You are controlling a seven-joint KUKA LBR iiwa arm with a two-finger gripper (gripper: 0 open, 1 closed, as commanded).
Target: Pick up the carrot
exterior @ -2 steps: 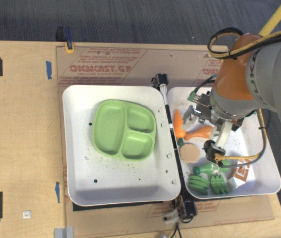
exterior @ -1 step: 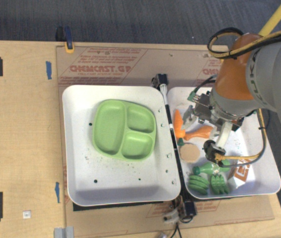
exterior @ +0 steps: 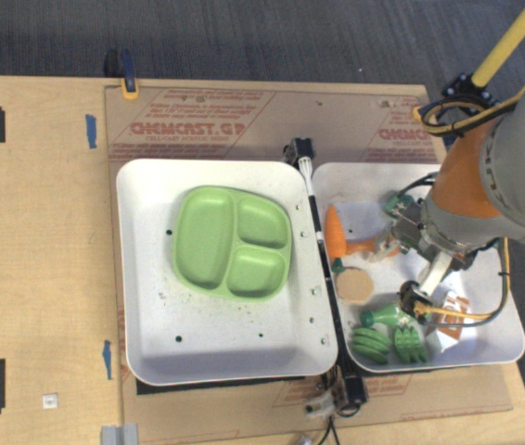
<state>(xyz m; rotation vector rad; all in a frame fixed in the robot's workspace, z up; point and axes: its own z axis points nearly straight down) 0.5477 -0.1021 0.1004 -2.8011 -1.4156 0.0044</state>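
the two bins (exterior: pixel 151 276) look like smooth white plastic with a faint sheen. the green divided plate (exterior: pixel 232 242) is matt plastic (slightly speckled around its edge). the bench top (exterior: pixel 40 276) reads as pale unfinished wood, the sheet (exterior: pixel 244 119) under the bins as printed brown paper.

Green divided plate (exterior: pixel 232 240) in left bin (exterior: pixel 142 276)

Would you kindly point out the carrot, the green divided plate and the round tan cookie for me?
carrot (exterior: pixel 335 232): camera view, middle of its orange body.
green divided plate (exterior: pixel 203 239): camera view, floor of its large left compartment.
round tan cookie (exterior: pixel 355 286): camera view, centre of its top face.
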